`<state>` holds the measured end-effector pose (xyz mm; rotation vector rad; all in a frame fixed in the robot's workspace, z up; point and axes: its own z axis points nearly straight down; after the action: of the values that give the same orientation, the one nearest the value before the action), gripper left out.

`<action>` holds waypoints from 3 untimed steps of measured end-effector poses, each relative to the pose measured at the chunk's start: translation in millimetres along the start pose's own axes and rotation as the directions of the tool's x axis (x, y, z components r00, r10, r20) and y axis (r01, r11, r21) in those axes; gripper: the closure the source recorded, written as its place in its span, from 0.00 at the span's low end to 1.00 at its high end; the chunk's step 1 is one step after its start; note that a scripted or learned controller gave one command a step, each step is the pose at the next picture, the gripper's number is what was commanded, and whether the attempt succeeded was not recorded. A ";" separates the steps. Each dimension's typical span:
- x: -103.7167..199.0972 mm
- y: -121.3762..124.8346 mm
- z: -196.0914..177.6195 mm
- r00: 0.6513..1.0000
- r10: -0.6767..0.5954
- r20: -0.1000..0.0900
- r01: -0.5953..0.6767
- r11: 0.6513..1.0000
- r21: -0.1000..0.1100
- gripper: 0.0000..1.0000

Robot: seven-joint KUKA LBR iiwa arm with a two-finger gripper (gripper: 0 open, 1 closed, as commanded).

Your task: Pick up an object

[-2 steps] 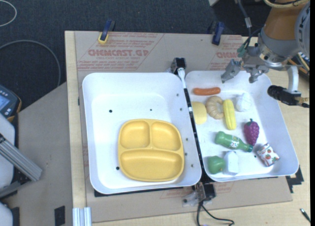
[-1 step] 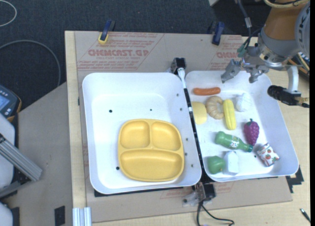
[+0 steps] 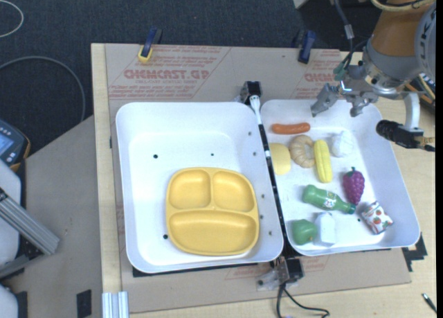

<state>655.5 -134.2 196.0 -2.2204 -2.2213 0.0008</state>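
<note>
- Gripper (image 3: pixel 340 104): two grey fingers spread wide, nothing between them, poised over the far rim of the right bin (image 3: pixel 405 192), above its upper right part.
- Arm (image 3: pixel 401 29): grey with an orange band, entering from the upper right corner of the view.
- Right bin, far row: one orange-red sausage (image 3: pixel 291 128) lies crosswise near the far edge, with bare white floor between it and the rim beneath the gripper.
- Right bin, middle row: one pale yellow piece (image 3: pixel 279 159) just beside the divider wall, one tan ring-shaped pastry (image 3: pixel 302 150), one yellow corn cob (image 3: pixel 322 160) touching the pastry, one small white object (image 3: pixel 340 143) beside the cob's far end.
- Right bin, near half: one purple grape bunch (image 3: pixel 354 185) towards the right wall, one green bottle (image 3: pixel 327 199) lying tilted, one green rounded piece (image 3: pixel 302 231) and one white block (image 3: pixel 325 228) side by side at the near edge, one small red-and-white can (image 3: pixel 376 217) near the right corner.
- Open room in the right bin: a bare strip along the right wall and the far right corner; the objects crowd the left and centre.
- Left bin (image 3: pixel 138 143): one yellow three-compartment tray (image 3: pixel 212 210) sits in the near half; the far half and left side are bare floor.
- Bench surround: cardboard sheet (image 3: pixel 180 74) under both bins, held by two clamps, one (image 3: pixel 148 45) at far left and one (image 3: pixel 305 44) at far centre.
</note>
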 end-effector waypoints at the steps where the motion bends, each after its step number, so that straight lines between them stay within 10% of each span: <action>1: 0.0 0.0 0.0 1.000 0.000 0.000 0.000 1.000 0.000 0.00; 2: 0.0 0.0 0.0 1.000 0.000 0.000 0.000 1.000 0.000 0.00; 3: 35.7 3.8 116.4 1.000 -0.003 -0.003 0.003 1.000 0.016 0.00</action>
<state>659.2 -98.6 79.6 -2.2069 -2.2149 0.0152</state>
